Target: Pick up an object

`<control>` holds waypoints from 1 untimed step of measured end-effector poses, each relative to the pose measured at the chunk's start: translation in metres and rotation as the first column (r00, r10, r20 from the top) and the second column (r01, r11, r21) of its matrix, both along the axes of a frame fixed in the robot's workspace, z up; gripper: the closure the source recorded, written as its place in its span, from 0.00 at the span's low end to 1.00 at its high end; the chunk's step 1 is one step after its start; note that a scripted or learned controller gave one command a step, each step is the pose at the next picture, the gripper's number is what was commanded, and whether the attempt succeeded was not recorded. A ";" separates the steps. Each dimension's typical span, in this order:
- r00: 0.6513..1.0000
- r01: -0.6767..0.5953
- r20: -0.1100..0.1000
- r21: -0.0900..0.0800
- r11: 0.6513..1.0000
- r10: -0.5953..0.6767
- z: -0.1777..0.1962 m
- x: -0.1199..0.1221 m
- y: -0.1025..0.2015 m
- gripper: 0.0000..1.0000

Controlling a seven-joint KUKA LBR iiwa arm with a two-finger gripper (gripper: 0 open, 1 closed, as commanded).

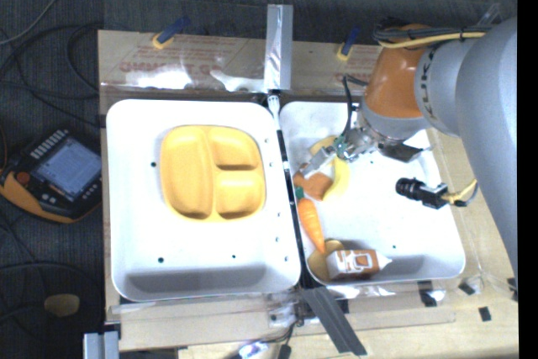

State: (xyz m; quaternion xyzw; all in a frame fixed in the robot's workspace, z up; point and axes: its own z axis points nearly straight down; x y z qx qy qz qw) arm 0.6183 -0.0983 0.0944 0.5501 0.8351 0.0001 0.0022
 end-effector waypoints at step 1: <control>1.000 0.001 0.001 0.004 1.000 -0.001 0.011 0.001 0.001 1.00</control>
